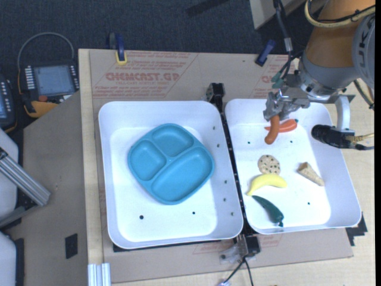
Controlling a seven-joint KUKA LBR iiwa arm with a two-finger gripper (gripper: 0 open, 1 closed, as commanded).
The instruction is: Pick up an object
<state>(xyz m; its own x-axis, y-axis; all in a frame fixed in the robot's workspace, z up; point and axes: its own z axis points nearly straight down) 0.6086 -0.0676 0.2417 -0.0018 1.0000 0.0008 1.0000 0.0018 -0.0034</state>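
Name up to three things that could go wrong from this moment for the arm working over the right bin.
1. The gripper sits at one end of the sausage; lifted off-centre, it may tilt and slip out.
2. A drop could strike the cookie or banana below.
3. The bin wall lies nearby.

Robotics lab: 2 white bins (113,177) on a cardboard-topped bench (178,70).

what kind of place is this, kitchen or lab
Most likely a robotics lab bench, not a kitchen: a grey robot arm reaches over two white bins, the toy banana sits among other play food, and a control pendant lies beside the bench.
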